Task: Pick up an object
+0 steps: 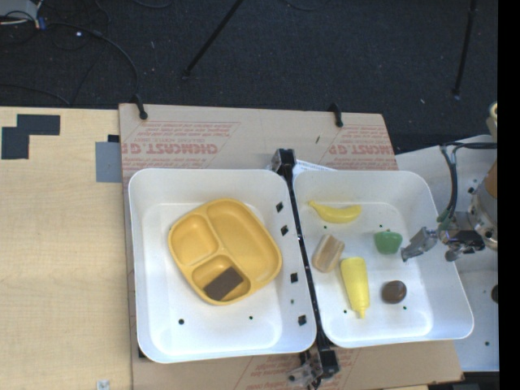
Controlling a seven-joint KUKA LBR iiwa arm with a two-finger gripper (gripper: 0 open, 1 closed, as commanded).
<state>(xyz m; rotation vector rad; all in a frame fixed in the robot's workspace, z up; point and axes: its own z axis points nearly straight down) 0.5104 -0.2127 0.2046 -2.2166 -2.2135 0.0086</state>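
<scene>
The right bin (443, 315) holds a yellow banana (335, 211), a tan block (327, 253), a yellow bottle-shaped object (355, 285), a small green object (388, 241) and a dark brown round piece (394, 292). My gripper (433, 248) hangs over the bin's right rim, just right of the green object and above the brown piece. Its two grey fingers (416, 244) stand apart, open, with nothing between them.
The left bin (154, 299) bears a yellow divided plate (223, 246) with a brown block (223, 283) in its front compartment. A black divider (299, 266) runs between the bins. Cables (449, 193) trail beside the arm at the right.
</scene>
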